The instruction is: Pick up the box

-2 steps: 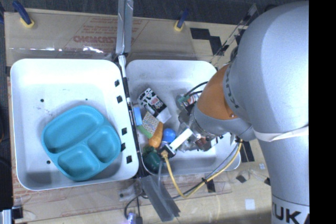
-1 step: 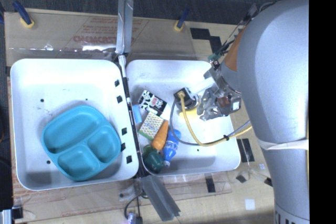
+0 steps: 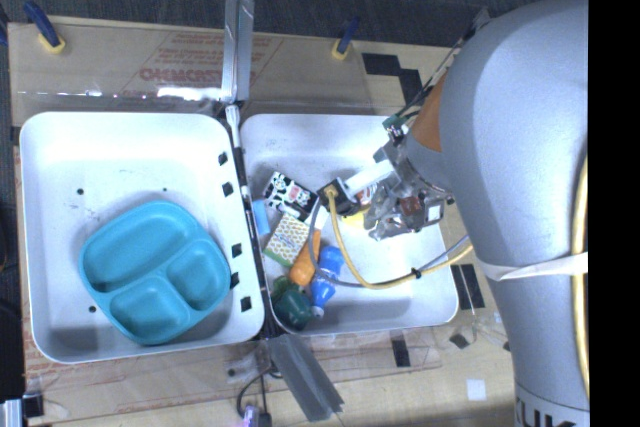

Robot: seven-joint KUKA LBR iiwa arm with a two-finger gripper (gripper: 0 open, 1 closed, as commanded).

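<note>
In the right bin (image 3: 420, 305), a small black-and-white patterned box (image 3: 290, 194) lies near the left wall. Just below it is a flat yellow-green checkered box (image 3: 287, 237). My gripper (image 3: 383, 213) hangs low over the middle of the right bin, to the right of both boxes and apart from them. A dark piece (image 3: 343, 198) shows at the gripper's left side; I cannot tell what it is. The arm's grey body covers the bin's right part.
An orange item (image 3: 304, 262), a blue bottle (image 3: 325, 277) and a dark green object (image 3: 289, 305) crowd the right bin's lower left corner. A yellow cable (image 3: 370, 281) loops across its floor. The left bin (image 3: 60, 145) holds a blue divided plate (image 3: 153, 269).
</note>
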